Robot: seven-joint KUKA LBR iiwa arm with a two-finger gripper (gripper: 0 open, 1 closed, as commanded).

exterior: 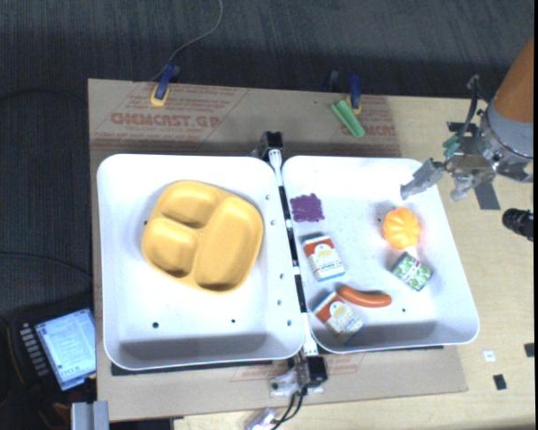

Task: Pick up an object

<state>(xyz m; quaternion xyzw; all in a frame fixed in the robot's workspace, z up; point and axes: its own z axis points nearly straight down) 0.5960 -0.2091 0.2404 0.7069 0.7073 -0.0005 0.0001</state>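
While pincer (444, 179) hangs spread, nothing held | orange pumpkin (401, 227) just below-left, apart.

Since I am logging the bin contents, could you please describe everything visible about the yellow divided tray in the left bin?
The yellow three-compartment tray looks like smooth moulded plastic with rounded corners. It shows bulging sections, two smaller on the left and one larger on the right, so it seems to lie upside down. It rests slightly rotated near the middle of the left white bin, touching only the bin's floor.
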